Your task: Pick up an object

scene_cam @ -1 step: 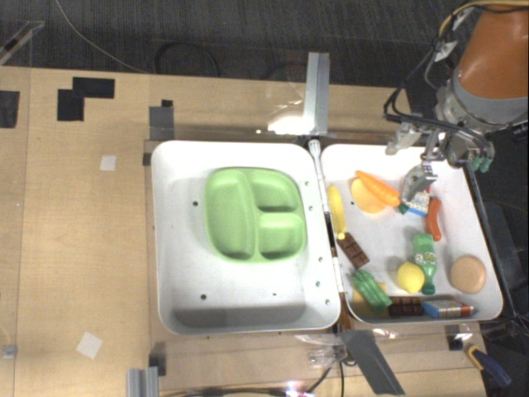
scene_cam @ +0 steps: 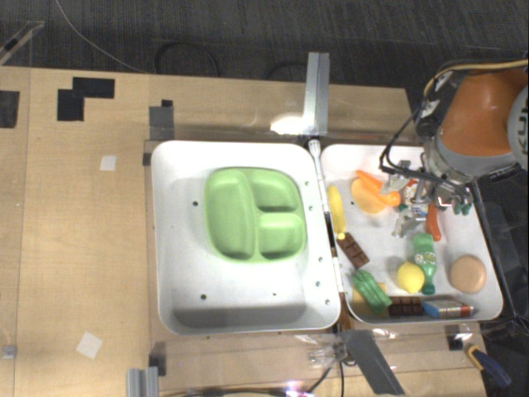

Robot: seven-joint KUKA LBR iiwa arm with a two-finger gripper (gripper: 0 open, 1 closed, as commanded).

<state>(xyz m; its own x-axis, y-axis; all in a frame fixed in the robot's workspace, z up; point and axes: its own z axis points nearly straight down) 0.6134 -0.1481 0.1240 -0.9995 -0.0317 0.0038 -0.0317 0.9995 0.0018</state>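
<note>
Candidate objects all lie in the right bin [scene_cam: 494, 279]. An orange toy [scene_cam: 369, 194] sits upper left there, beside a yellow banana-like piece [scene_cam: 335, 208] whose long axis runs along the bin's left wall. Below: brown chocolate bar [scene_cam: 354, 251], tilted diagonally; green ridged piece [scene_cam: 370, 290]; yellow lemon [scene_cam: 410, 277]; green bottle [scene_cam: 425, 252], roughly upright in view; round tan bun [scene_cam: 467, 273]; dark bar and a blue-red marker [scene_cam: 449, 309] lying along the near wall.

Tool [scene_cam: 421, 201] hangs over the bin's upper middle, just right of the orange toy; whether released or clenched, cannot tell. A thin orange-red stick [scene_cam: 433, 223] lies just beneath it.

Left bin [scene_cam: 173, 222] carries a green divided tray [scene_cam: 253, 213]. Light wooden table [scene_cam: 74, 238]; dark carpet floor [scene_cam: 248, 15] beyond.
</note>
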